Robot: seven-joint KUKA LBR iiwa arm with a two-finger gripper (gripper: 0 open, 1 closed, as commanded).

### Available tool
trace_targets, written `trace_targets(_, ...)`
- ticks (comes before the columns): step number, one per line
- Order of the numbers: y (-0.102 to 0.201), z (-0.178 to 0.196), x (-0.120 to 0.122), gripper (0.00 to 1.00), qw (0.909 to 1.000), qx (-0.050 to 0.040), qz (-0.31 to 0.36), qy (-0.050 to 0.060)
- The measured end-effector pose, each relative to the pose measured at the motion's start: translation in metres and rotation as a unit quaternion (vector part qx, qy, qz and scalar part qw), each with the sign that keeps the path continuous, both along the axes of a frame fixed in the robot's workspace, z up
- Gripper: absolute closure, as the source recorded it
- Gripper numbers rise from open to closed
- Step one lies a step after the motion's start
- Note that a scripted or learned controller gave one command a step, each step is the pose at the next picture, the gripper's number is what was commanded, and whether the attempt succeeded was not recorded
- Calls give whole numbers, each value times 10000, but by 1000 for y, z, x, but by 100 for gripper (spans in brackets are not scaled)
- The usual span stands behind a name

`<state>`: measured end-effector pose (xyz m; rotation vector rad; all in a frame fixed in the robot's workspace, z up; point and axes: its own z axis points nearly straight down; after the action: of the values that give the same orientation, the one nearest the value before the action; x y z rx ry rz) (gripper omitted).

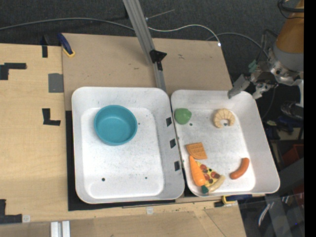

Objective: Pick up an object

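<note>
My gripper (248,88) hangs over the far right corner of the right bin (263,137), open, with nothing between its fingers. A tan croissant (224,118) lies in the bin just in front of and left of it. A green round toy (182,115) sits at the bin's far left. Closer to the front lie a brown cracker (197,150), an orange carrot (197,171), a pizza slice (214,178) and a red sausage (239,168). All of them rest on the bin floor, apart from the gripper.
The left bin (79,147) holds a blue bowl (116,125). A grey metal pole (143,33) slants down to the gap between the bins at the back. Cables run across the dark floor behind the bench.
</note>
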<state>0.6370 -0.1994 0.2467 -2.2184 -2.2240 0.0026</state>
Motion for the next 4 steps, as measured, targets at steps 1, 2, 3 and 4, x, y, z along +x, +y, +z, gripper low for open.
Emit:
trace_targets(1, 0, 0, 0, 0, 10000, -2, -1, 2)
trace_targets(2, 0, -50, 9, 0, 10000, 3, 2, 19)
trace_targets(3, 3, -95, 5, 0, 10000, 3, 0, 22)
trace_targets(4, 3, -140, 10, 0, 10000, 0, 4, 20)
